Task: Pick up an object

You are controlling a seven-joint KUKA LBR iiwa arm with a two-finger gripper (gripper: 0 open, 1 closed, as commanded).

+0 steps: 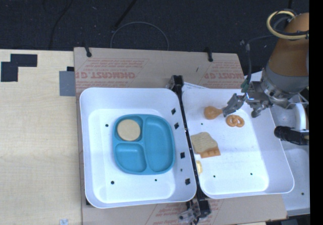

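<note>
My gripper (245, 107) hangs over the back of the right bin (262, 178), its two fingers spread open with nothing between them. Just below it on the bin floor lies a small orange pretzel-shaped piece (235, 121). An orange drumstick-shaped piece (212, 113) lies to the left of the gripper's left finger. A slice of toast (204, 144) rests nearer the bin's front left, and a small yellow piece (198, 167) sits against the divider.
The left bin (96, 118) holds a blue divided plate (156, 143) with a round tan biscuit (128, 129) in its back-left compartment. A black clamp bar (182, 133) runs between the bins. Cardboard lies under both bins.
</note>
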